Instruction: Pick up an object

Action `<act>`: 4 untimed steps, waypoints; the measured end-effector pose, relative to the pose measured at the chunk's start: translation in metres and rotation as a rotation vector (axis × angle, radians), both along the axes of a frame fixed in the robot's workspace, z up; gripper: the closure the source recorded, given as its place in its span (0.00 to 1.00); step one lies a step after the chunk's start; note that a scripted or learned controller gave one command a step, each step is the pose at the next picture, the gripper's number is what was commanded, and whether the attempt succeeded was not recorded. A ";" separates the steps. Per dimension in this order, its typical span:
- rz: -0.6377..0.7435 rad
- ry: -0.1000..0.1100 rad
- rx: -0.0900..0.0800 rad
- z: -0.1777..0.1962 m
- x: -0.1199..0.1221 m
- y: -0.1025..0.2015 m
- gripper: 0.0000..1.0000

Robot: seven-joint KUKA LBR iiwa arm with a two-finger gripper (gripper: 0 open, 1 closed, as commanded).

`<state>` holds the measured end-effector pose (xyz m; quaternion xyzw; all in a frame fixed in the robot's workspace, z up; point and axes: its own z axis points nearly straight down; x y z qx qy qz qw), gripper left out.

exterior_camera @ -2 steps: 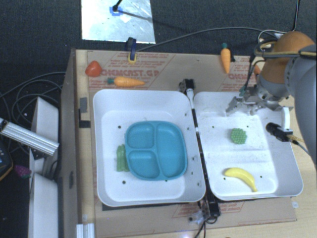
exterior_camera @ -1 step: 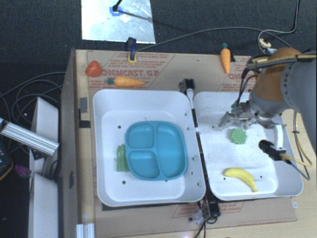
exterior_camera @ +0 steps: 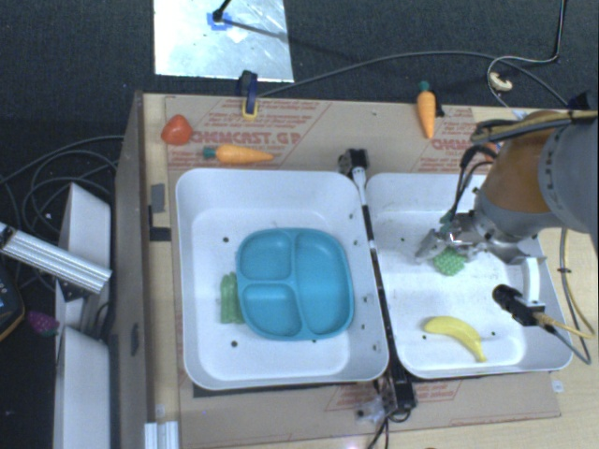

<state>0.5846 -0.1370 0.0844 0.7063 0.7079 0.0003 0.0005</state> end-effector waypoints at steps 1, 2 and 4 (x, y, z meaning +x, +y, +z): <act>-0.001 0.001 0.000 0.000 -0.024 -0.008 0.00; -0.002 -0.001 -0.001 0.028 -0.022 -0.040 0.00; 0.003 -0.001 0.000 0.010 -0.006 0.010 1.00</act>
